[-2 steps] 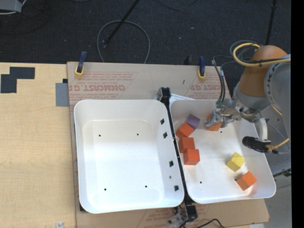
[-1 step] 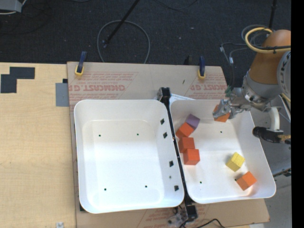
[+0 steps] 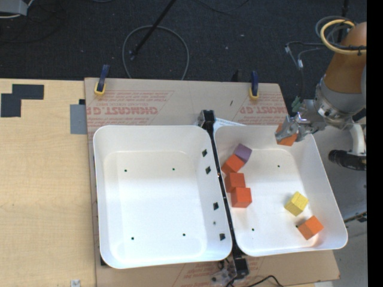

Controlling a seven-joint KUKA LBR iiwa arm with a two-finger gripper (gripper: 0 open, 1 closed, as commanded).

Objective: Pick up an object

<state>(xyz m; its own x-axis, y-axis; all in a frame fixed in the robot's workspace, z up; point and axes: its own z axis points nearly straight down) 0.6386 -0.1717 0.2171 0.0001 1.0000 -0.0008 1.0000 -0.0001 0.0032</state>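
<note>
Looking down from the camera view, the gripper (image 3: 291, 130) is closed on an orange block (image 3: 287, 139), held up over the top right edge of the right bin (image 3: 326, 178). More blocks lie below and left of it. The cardboard sheet (image 3: 179, 100) reads CHEMCAST, upside down.

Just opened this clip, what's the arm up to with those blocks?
The arm's tool is up at the far right corner of the right bin, with an orange block between its fingers, raised above the bin's rim. Left in that bin are a purple block, three more orange blocks and a yellow block. The left bin sits beside it, across a black divider.
</note>
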